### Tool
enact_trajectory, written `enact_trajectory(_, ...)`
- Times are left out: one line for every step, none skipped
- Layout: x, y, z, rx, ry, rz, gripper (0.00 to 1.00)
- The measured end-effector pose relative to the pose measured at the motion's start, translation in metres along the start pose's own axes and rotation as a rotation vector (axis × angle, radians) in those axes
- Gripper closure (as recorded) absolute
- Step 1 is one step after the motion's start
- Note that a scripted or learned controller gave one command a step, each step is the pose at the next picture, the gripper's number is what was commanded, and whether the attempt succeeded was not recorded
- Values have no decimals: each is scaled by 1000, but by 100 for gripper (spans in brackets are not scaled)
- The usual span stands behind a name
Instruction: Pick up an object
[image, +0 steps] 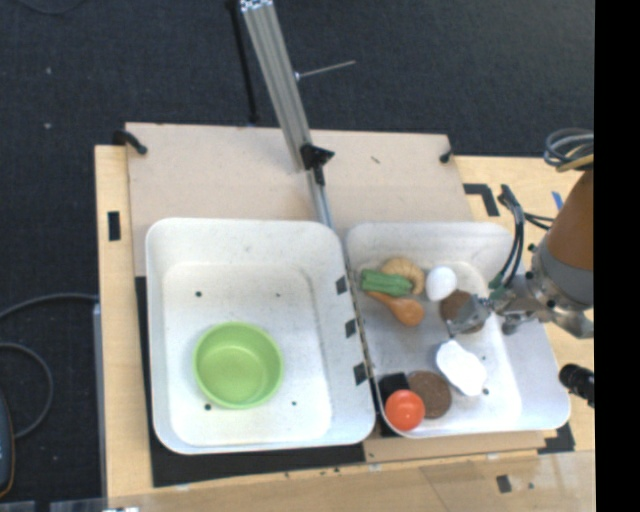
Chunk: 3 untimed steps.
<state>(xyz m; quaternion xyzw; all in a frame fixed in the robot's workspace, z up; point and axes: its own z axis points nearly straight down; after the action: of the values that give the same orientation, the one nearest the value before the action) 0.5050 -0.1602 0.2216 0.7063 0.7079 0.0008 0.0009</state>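
White right bin (530, 395) crowds objects leftward; arm (560, 270) overhangs its right rim.

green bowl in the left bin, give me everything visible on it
The green bowl is a round, lime-green dish that looks like smooth plastic, with a thick rim and a flat inner floor. It sits upright, mouth up, with nothing visible inside. It rests on the floor of the left bin, in the near half, apart from the walls. Nothing else touches it.

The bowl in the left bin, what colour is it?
The bowl is light green, seen clearly in the camera view.
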Motion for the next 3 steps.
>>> enact_trajectory(0, 0, 0, -1, 0, 2, 0)
enact_trajectory(-8, -8, 51, 6, -1, 3, 0)
enact_trajectory(-3, -6, 112, 6, 0, 3, 0)
